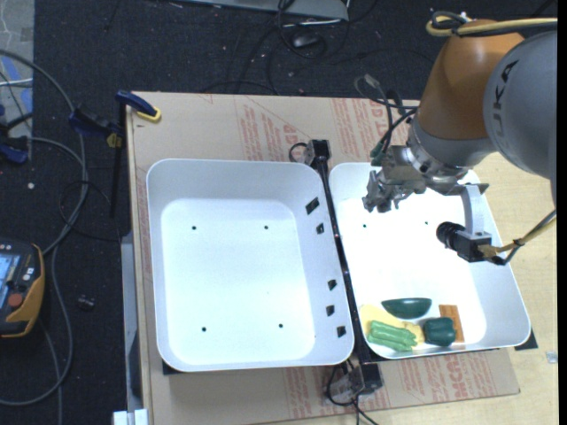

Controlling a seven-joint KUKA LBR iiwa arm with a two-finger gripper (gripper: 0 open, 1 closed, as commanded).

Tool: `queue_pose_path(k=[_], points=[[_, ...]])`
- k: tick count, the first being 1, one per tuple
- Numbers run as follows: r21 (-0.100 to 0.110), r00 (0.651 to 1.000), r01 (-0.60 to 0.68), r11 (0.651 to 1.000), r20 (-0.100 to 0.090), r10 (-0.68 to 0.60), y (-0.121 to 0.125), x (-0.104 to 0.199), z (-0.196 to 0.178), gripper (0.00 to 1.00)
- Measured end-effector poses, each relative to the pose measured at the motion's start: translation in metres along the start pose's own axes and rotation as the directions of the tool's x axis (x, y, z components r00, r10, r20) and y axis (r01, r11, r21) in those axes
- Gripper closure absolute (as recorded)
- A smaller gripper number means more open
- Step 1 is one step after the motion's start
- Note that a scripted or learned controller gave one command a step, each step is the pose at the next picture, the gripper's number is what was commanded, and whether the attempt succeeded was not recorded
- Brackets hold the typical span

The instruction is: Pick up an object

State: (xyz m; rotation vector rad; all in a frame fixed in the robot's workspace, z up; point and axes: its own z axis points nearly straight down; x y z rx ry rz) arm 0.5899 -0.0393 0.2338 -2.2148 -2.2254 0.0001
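Landmark: right bin [496,277], the white tray under the arm; everything below is placed against it.
Gripper [383,195]: hangs over the far-left part of the right bin, close to the divider shared with the left bin [177,264]. Nothing visible between the fingers. Spread of the fingers too small and dark to read; cannot tell wide from narrow.
Objects: all bunched at the right bin's near edge. Dark green bowl-like piece [407,307] sits farthest in; light green ridged piece [391,335] lies nearest the near-left corner; dark green block [438,330] just beside it; a small orange-brown piece [451,312] behind the block.
Key relation: the cluster lies well apart from the gripper, toward the near rim and a little rightward. Travel runs nearly the bin's whole depth.
Long axis: the light green ridged piece lies roughly along the near rim, tilted slightly.
Judgement: approach not yet begun; target choice open.
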Motion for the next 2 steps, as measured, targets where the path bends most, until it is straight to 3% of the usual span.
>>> queue_pose_path(k=[2], points=[[-0.001,1.0,-0.001,1.0,0.001,0.001,0.003,0.1,-0.004,1.0]])
